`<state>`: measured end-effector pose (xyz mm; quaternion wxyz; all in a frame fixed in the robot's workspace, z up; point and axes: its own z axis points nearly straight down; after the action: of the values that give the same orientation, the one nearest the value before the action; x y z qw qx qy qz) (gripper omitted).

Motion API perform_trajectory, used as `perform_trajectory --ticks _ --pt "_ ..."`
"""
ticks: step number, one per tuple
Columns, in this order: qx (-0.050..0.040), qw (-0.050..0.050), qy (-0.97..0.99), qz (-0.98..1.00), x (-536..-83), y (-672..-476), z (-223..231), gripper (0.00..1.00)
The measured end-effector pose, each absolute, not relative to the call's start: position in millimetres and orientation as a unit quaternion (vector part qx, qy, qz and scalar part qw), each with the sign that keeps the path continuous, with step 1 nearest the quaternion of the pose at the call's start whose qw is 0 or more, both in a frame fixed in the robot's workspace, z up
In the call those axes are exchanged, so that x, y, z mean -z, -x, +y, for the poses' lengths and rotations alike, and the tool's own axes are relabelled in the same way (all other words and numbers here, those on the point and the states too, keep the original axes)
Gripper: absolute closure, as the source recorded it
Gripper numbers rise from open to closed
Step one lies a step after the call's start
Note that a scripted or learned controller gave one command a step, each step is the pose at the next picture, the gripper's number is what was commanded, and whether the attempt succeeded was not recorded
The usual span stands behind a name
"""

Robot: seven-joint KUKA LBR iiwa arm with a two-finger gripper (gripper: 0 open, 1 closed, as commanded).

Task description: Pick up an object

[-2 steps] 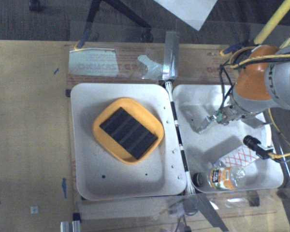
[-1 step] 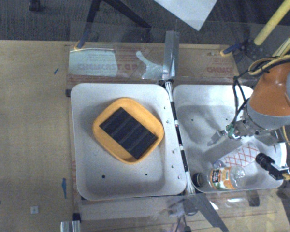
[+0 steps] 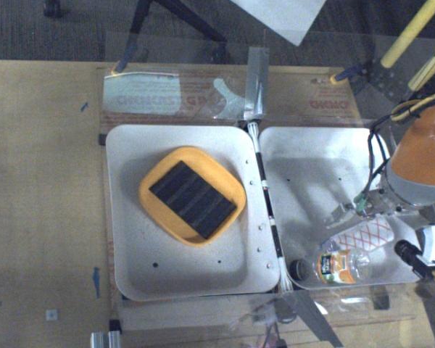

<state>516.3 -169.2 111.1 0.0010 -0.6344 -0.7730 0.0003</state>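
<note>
Right bin (image 3: 304, 158), near edge: clear plastic bottle (image 3: 332, 264) lying on its side, orange label, dark cap. Just behind: red-and-white patterned item (image 3: 368, 234). Above these: gripper (image 3: 362, 207), opening cannot be told. Left bin (image 3: 130, 194): orange tray (image 3: 159, 209), dark slatted insert.

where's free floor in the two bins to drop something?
Left bin: bare strips around the central yellow tray, widest along the near wall. Right bin: far-left half is bare. Crowded near-right, with the bottle, patterned cloth and tool.

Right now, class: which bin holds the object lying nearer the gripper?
The right bin: its clear bottle lies beside the gripper; the yellow dish sits in the left bin.
</note>
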Motion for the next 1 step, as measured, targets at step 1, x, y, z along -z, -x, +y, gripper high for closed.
perform_trajectory --ticks 1 --pt "0.0028 -0.004 0.652 -0.758 -88.3 -596.4 -94.6 0.0"
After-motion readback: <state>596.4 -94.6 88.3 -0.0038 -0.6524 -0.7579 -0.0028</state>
